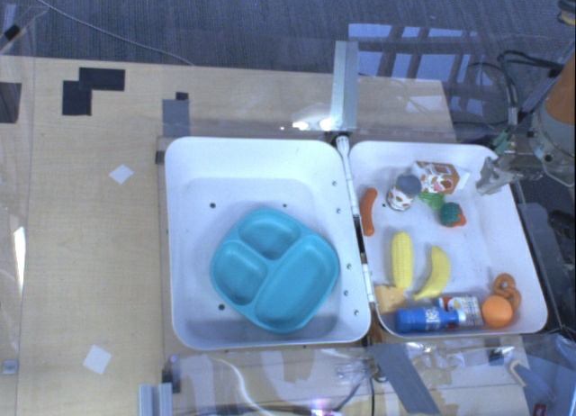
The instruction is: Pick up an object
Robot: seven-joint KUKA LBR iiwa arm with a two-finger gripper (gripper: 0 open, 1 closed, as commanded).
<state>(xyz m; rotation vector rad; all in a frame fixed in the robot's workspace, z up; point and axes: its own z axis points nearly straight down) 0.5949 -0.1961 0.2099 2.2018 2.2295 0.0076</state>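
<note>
The arm (pixel 551 117) is grey metal with an orange band near the picture's edge. Black cables loop beside it. Its gripper (pixel 497 174) is pale grey.

A blue three-compartment plastic plate (pixel 274 267) is seen lying in the left shallow white bin (pixel 193 225); the right white bin (pixel 522 243) is crowded with two yellow bananas (pixel 417 266), an orange ball (pixel 497 312) and a blue bottle (pixel 432 317); the grey two-finger gripper (pixel 493 177) is positioned at that bin's right rim.
</note>
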